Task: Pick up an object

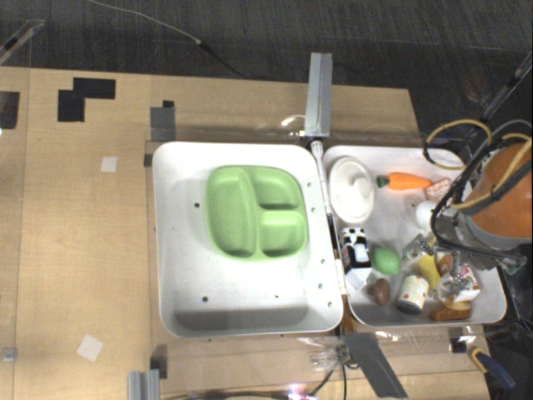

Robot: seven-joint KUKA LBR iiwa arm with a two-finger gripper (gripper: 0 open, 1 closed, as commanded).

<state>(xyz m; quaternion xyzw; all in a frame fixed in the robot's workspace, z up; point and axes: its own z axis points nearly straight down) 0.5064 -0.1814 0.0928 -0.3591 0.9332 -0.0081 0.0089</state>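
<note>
**Right bin, pick in progress**

Arm (500,198) over right bin (400,161); hand (454,277) low among clutter: yellow piece (427,269), green ball (386,262), small can (410,294). Grip state: cannot tell. Step: reaching. Next: close on one item, lift clear. Left bin (179,248): green tray (254,211).

The arm (500,194) reaches in from the right, its gripper (445,267) pointing down, low over the right bin.

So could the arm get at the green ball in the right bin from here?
Probably yes: the green ball lies uncovered from above, left of the gripper, though a brown piece and a small can crowd it.
</note>
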